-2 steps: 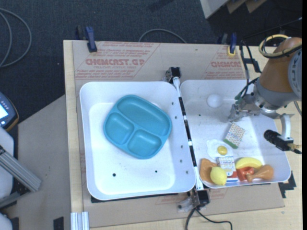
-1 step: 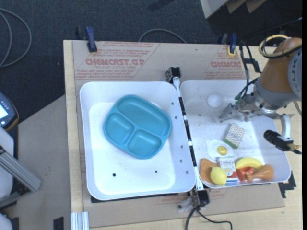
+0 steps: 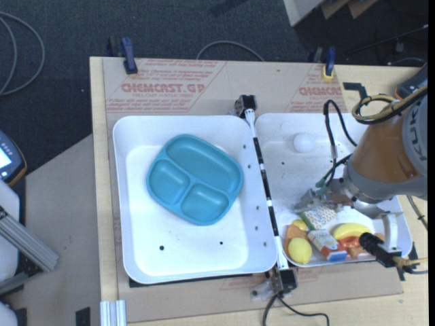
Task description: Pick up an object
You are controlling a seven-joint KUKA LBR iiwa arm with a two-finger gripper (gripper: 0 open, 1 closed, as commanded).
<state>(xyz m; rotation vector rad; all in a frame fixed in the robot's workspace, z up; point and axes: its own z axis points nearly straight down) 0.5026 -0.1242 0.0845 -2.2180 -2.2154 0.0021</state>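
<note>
Pincer (image 3: 314,201) hovers low in the lower-right bin (image 3: 285,131), right over the toy food pile (image 3: 319,236); grip state can't be told.

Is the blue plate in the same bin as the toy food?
No, the blue plate lies in the left bin, while the toy food sits in the right bin.

You can read red "CHEMCAST GP" print twice on the brown paper (image 3: 170,87) covering the counter, once beyond each bin at the far side. The smaller lines beneath are too blurred to read.
</note>
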